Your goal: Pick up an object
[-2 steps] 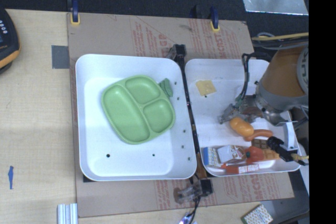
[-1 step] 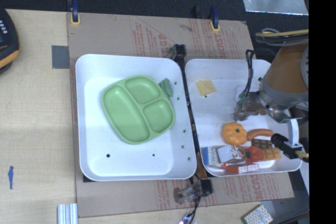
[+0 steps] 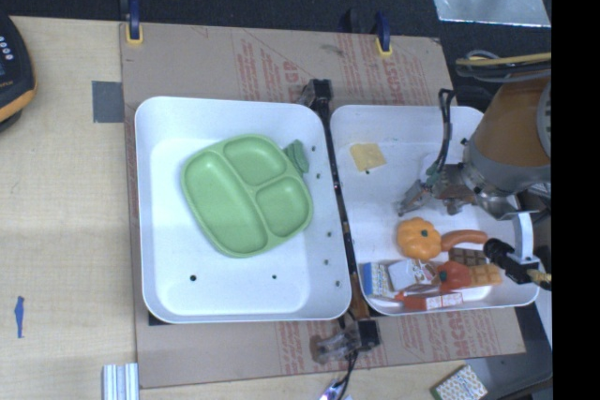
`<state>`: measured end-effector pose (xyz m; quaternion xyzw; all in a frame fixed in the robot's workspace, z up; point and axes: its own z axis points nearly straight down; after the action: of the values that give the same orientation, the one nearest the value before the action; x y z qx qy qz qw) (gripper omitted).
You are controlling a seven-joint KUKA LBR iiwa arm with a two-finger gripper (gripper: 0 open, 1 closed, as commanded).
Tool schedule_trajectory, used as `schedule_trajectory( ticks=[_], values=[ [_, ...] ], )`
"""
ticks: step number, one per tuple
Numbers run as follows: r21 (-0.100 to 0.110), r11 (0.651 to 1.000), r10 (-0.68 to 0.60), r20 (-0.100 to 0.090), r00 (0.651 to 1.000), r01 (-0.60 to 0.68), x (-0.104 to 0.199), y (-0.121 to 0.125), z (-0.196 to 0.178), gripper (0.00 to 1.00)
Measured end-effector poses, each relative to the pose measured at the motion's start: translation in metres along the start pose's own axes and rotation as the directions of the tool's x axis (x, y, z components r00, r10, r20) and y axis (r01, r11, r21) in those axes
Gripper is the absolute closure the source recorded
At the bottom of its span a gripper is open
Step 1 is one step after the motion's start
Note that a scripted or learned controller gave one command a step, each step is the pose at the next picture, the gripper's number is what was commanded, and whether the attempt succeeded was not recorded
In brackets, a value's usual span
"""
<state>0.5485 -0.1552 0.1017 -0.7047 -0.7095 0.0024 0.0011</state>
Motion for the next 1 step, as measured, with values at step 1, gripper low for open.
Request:
schedule_trajectory(
  ticks=[1],
  values=[
    [0.005,1.0,-0.001,-0.006,1.0,0.001,0.0547,-0.0445,0.0083,0.0]
  ],
)
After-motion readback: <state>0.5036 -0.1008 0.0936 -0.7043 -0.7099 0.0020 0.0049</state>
